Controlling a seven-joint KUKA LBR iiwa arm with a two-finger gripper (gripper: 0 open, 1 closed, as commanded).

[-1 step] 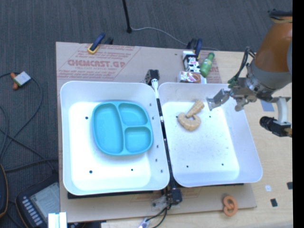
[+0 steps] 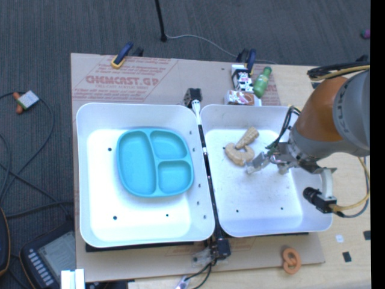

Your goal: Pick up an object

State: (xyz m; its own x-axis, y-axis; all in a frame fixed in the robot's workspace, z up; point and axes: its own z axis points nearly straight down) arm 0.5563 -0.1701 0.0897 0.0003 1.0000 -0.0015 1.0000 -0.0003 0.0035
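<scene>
The table (image 2: 120, 77) holds two white bins side by side. The left bin (image 2: 96, 221) has a blue plate (image 2: 155, 162) with three parts. The right bin (image 2: 264, 212) has two tan bread pieces (image 2: 242, 147) near its middle. The arm's tool (image 2: 264, 161) sits low just beside them, spread apart, holding nothing.

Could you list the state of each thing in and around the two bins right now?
Blue divided tray: flat in the left bin.
Tan pieces: two, touching, lying loose in the right bin.
Gripper: low over the right bin, beside the tan pieces, holding nothing.
Green bottle: outside the bins.
</scene>
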